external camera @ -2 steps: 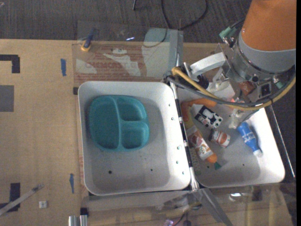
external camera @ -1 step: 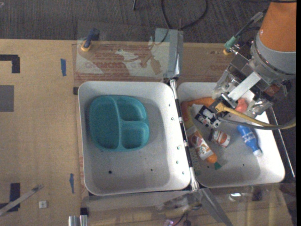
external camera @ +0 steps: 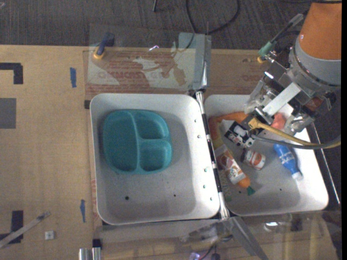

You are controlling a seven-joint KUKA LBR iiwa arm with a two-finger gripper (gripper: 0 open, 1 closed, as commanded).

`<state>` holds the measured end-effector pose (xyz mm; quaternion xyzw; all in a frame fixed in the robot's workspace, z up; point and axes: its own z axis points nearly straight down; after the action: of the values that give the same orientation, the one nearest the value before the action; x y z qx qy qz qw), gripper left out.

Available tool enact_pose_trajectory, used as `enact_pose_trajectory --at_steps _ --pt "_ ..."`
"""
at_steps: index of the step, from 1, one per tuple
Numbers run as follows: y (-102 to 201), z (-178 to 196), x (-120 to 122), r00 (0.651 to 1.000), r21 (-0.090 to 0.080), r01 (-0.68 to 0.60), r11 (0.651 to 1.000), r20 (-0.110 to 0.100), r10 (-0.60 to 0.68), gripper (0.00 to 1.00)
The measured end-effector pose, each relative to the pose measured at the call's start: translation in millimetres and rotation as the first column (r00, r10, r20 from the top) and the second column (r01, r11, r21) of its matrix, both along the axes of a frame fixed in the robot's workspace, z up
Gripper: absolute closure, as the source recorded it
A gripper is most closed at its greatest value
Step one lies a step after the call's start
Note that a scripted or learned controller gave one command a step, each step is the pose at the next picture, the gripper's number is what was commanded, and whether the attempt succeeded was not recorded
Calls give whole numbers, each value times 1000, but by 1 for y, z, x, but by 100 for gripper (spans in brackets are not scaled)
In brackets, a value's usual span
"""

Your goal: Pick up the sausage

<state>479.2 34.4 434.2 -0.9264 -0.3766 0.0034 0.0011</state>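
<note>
A salmon-pink sausage (external camera: 278, 121) lies in the upper middle of the right bin (external camera: 314, 199), partly hidden by the robot's hardware. My gripper (external camera: 288, 118) hangs over the upper right part of that bin, right at the sausage. Whether it touches the sausage cannot be made out. The grey wrist with its orange band (external camera: 325, 20) rises toward the top right corner.
The right bin also holds an orange carrot-like piece (external camera: 234, 116), a printed packet (external camera: 231, 167), a small can (external camera: 254, 158), a blue bottle (external camera: 287, 162) and a small carrot (external camera: 245, 183). The left bin (external camera: 108, 199) holds a teal divided plate (external camera: 137, 141).
</note>
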Motion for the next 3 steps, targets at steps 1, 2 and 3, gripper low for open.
enact_pose_trajectory --at_steps 1,2,3 --pt "43 -156 -1 997 0 78 997 1 -78 0" --pt "-3 -12 46 918 0 396 918 8 -396 0" --pt "14 -243 16 996 1 92 996 1 -92 0"
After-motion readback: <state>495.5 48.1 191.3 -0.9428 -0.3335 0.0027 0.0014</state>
